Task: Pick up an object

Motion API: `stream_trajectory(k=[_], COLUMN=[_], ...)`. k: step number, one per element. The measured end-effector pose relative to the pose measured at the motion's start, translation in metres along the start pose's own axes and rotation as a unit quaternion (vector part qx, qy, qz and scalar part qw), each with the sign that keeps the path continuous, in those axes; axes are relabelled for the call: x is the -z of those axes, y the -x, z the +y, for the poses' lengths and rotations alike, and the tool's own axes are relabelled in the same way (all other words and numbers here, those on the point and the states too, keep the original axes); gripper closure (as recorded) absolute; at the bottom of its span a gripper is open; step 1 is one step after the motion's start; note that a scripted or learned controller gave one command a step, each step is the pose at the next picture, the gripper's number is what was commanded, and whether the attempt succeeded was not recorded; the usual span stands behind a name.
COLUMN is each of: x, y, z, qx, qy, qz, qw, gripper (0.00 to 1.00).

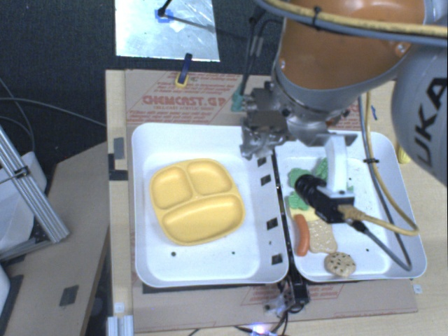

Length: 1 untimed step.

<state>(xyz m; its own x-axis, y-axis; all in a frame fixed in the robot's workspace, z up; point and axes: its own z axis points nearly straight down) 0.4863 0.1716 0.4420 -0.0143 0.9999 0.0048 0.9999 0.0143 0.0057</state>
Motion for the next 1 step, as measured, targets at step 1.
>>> stream_trajectory(k=[1], x=[0.0091], y=[0.0058], z=[0.0009], qx=[-0.002], qy=[-0.001], qz=[-0.002], qw=[1.0], gripper=[1.0])
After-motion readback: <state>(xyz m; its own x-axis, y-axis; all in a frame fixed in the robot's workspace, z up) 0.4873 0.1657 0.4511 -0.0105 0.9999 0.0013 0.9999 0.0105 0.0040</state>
